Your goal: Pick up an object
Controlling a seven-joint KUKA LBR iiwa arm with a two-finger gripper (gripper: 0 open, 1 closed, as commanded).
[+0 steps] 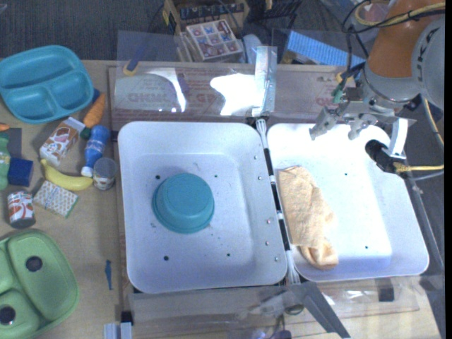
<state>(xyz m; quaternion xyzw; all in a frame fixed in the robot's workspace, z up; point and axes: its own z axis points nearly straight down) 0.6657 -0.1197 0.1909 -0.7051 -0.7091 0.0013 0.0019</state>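
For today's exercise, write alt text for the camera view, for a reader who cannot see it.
A grey-and-orange robot arm's gripper hangs open over the right white bin, holding nothing; a tan cloth lies along that bin's left side. The left white bin holds an upturned teal bowl.

The arm (413, 30) is running off the right edge, so most of it is staying out of sight. The gripper (342, 122) is looking small and blurry. Bright light is washing out the back of the right bin (367, 256). The green tray (32, 288) is getting cut off at the left and bottom edges. The writing on the little carton (60, 141) is too tiny to read
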